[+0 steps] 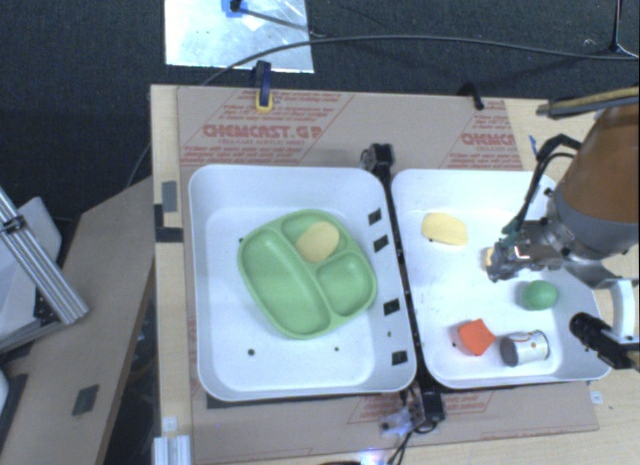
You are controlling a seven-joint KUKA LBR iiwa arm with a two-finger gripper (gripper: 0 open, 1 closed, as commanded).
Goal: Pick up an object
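**Arm poised over right bin, nothing lifted yet**

From my remote station, the overhead camera shows the grey arm with its orange band (610,178) reaching in from the right, its two-finger gripper (503,259) low over the right-hand shallow white bin (440,358). The picture is too coarse at the wrist for me to say how the pincer is set, so I cannot tell whether it is parted or closed, and I see no object caught in it.

Four candidates lie in that bin. A pale yellow lemon-shaped piece (445,228) rests near the far left corner, apart from the gripper. A small green ball (539,295) sits just beside the gripper, toward the near side. An orange block (475,337) and a short silver metal can lying on its side (526,347) lie close together by the near wall.

In the left-hand white bin (220,353) a green plastic divided plate (285,293) holds a second yellowish rounded object (318,241) in its far compartment.

My reading is that the task is at its approach stage: every object appears to rest on a bin floor or the plate, so the grasp and the lift are both left to do. The green ball looks the likeliest target, being nearest, though it might be that the arm is aimed elsewhere.
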